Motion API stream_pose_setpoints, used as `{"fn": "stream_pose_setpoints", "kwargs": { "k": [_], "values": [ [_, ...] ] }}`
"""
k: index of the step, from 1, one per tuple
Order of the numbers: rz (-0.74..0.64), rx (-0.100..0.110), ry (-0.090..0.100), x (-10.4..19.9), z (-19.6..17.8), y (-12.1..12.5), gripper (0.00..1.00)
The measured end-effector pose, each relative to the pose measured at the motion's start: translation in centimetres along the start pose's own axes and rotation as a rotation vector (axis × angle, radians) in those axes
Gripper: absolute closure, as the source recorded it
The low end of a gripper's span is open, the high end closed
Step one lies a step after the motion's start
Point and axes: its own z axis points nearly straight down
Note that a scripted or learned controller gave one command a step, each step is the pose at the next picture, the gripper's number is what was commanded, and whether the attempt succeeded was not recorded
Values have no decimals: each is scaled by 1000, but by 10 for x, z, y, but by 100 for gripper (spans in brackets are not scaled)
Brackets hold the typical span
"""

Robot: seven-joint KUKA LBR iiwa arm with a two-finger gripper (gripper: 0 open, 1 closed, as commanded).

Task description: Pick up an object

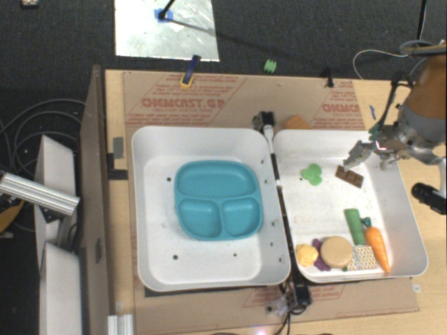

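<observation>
Gripper (364, 153) near right bin's (405, 208) edge

Grey arm (426, 110) reaches in from right, wrist angled leftward.

The cardboard sheet (209, 93) under the bins bears red mirrored "CHEMCAST GP" print, twice.

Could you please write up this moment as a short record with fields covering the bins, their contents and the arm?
left bin: holds a blue divided plate
right bin: holds a green leafy piece, brown block, green cylinder, carrot; a bun and yellow piece at the near edge
gripper: over the right bin's far right part, near the brown block
grasp: cannot tell
</observation>
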Motion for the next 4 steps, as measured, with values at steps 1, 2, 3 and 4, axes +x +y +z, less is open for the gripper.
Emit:
{"fn": "stream_pose_setpoints", "kwargs": {
  "k": [1, 2, 3, 4],
  "values": [
    [5, 7, 1, -30, 90, -38, 0],
    [2, 1, 1, -27, 124, -73, 0],
    [1, -4, 0, -27, 113, -71, 100],
    [-6, -5, 1, 41, 30, -65, 100]
  ]
}}
